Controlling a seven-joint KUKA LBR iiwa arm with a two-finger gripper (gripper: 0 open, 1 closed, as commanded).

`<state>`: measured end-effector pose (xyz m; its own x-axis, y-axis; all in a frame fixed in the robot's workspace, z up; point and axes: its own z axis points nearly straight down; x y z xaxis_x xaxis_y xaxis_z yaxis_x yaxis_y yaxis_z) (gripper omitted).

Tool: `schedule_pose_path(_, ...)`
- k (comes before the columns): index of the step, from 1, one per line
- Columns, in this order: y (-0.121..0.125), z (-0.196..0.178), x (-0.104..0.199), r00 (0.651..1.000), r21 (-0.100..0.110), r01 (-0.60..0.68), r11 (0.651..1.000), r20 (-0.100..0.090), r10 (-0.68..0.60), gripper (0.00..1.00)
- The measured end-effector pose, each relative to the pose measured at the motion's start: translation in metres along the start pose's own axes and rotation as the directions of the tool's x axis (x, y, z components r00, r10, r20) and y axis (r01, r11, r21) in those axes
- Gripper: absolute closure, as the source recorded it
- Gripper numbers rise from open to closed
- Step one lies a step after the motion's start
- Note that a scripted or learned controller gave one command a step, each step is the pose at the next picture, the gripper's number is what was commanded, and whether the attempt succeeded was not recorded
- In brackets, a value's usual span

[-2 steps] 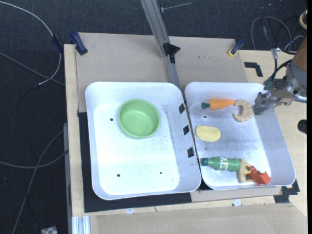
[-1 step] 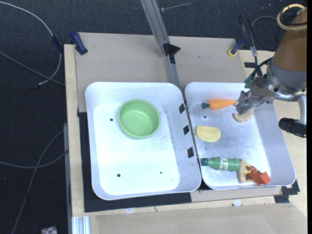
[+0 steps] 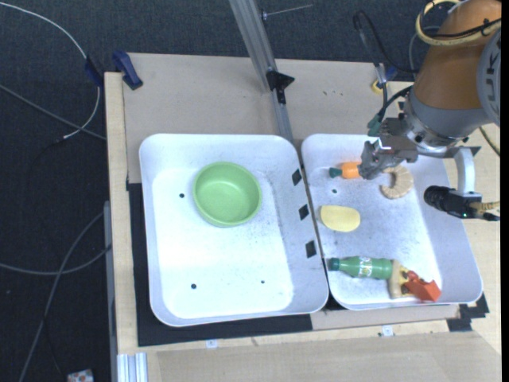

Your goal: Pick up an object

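My grey arm with its orange band point(image 3: 455, 50) comes in from the right, and part of it is cut off by the frame's top and right edges. Below it the bench bears two shallow white bins side by side: the left white bin point(image 3: 215, 293) and the right white bin point(image 3: 445, 253), their inner rims meeting near the middle. A slanted metal rail point(image 3: 253, 34) runs down from the top and ends at the gap between them.

In the left bin sits a round pale-green plastic bowl point(image 3: 227, 192), upright, well apart from everything else.

My claw point(image 3: 374, 164) hangs low over the upper part of the right bin. It is dark and foreshortened from this angle, and I cannot tell how wide it stands or whether it has hold of anything. Just to its left lies a small orange toy carrot with a green tip point(image 3: 345, 170) — its right end runs under my claw, so I can't say whether we are touching. Just to the right of the claw a tan, ring-shaped biscuit-like piece point(image 3: 398, 185) lies partly covered by my wrist.

Lower down, a flat yellow oval piece point(image 3: 339, 218) rests near the bin's left wall. Near the front wall lies a green plastic bottle point(image 3: 362, 267) on its side, and at its right end a small red and tan object point(image 3: 417, 286) — perhaps a toy, too small to make out.
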<state>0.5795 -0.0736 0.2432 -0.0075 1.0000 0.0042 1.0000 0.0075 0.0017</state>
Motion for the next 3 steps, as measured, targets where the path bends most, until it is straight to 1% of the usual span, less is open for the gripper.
schedule_pose_path(2, 0.014, -0.005, 0.094, 1.000, -0.001, -0.003, 1.000, 0.003, 0.003, 1.00)
schedule_pose_path(3, 0.028, 0.009, 0.149, 1.000, 0.001, -0.002, 1.000, 0.003, 0.002, 1.00)
